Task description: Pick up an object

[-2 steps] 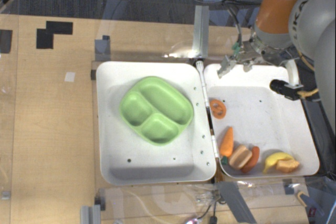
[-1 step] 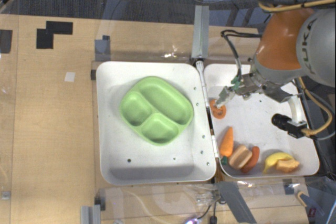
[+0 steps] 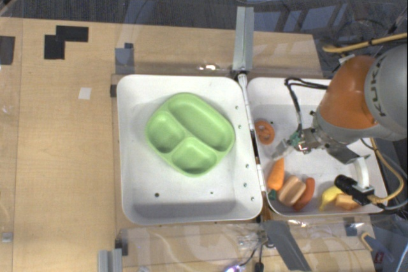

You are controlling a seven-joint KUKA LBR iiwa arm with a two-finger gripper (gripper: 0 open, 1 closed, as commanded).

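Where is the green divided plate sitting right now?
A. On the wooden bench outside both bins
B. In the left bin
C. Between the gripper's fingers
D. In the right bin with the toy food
B: the green divided plate lies flat in the left bin, apart from the toy food in the right bin.

Right bin (image 3: 280, 89) is holding toy foods: orange carrot (image 3: 276, 174) lying tilted by the divider; hot dog in bun (image 3: 293, 190) just right of it, w/ red sausage (image 3: 307, 193) touching; yellow banana (image 3: 329, 197) further right, near front wall; small orange round pc (image 3: 264, 132) sitting apart, further back.
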